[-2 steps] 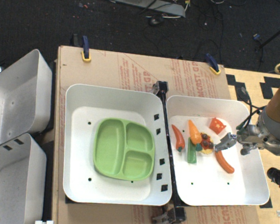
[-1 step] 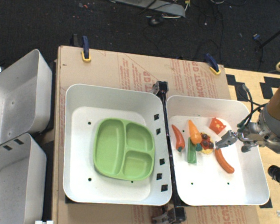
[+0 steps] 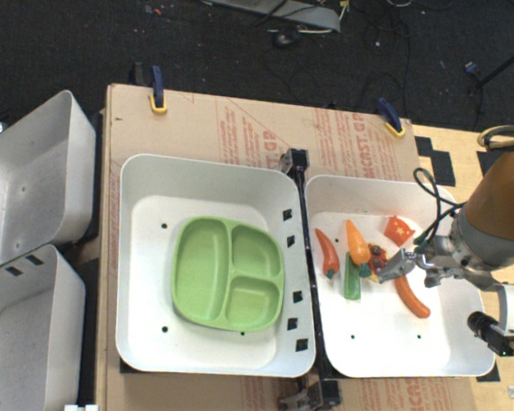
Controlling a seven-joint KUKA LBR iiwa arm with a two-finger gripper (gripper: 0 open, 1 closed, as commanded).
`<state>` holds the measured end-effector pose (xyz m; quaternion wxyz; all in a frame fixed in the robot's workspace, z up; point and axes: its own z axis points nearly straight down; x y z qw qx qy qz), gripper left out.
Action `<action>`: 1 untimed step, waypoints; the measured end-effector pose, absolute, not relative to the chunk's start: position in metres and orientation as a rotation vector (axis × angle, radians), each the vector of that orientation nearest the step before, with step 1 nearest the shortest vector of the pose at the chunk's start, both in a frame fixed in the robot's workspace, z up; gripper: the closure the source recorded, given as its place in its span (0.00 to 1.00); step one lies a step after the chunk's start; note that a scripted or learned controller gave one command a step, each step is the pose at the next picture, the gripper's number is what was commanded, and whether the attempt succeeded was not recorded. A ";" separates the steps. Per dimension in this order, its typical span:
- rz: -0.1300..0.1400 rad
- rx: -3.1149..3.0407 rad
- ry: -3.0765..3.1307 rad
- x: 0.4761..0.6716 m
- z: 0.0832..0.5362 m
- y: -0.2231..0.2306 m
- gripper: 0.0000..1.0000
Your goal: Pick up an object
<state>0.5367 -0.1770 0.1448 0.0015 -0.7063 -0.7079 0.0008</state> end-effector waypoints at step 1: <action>0.003 -2.220 -2.218 0.536 0.091 -0.176 0.00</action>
